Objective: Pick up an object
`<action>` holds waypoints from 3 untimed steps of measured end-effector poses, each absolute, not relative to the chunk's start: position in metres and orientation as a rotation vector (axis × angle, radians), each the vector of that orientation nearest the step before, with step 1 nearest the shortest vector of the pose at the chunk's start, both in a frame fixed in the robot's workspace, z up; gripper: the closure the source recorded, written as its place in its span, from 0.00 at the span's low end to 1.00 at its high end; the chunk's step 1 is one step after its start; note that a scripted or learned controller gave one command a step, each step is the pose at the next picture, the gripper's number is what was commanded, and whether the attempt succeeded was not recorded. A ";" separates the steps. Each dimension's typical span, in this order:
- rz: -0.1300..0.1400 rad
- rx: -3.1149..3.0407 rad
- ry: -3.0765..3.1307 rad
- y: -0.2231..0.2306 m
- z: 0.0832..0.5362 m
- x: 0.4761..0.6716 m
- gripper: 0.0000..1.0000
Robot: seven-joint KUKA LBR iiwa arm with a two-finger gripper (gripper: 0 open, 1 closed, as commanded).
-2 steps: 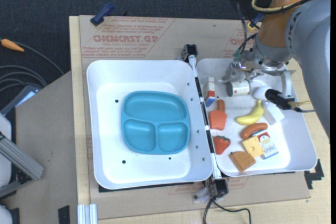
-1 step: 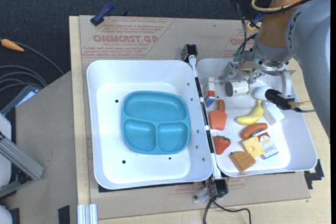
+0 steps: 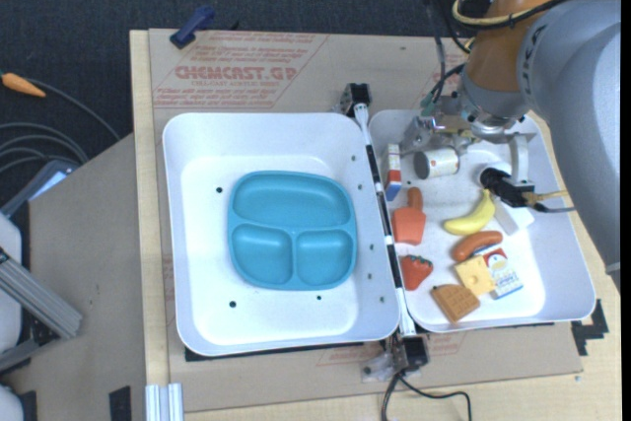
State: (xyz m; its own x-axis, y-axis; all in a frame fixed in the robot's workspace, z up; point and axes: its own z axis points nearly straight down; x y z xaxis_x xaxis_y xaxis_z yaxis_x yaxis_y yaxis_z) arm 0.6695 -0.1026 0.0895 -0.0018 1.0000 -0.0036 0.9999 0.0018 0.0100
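My gripper hangs low over the far end of the right bin, under the orange-banded wrist. A small white cylinder sits just below it; whether it is held is unclear. Toy food lies nearer the front of this bin: a yellow banana, a red sausage, a yellow cheese wedge, a brown cracker, a strawberry and an orange-red piece. A small white, red and blue box stands by the bin's left wall.
The left bin holds a blue divided plate. A black clamp sits at the far end of the ridge between the bins. A blue object lies at the bench's far edge.
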 end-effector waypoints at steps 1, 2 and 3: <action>0.007 2.211 2.217 -0.102 0.100 0.670 1.00; 0.007 2.211 2.217 -0.102 0.100 0.670 0.00; -0.002 2.224 2.222 -0.096 0.084 0.591 0.00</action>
State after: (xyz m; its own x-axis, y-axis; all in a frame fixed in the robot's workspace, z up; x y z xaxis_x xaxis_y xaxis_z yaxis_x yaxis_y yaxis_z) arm 0.5908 -0.0960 0.0842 0.0005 1.0000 0.0008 1.0000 -0.0005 -0.0024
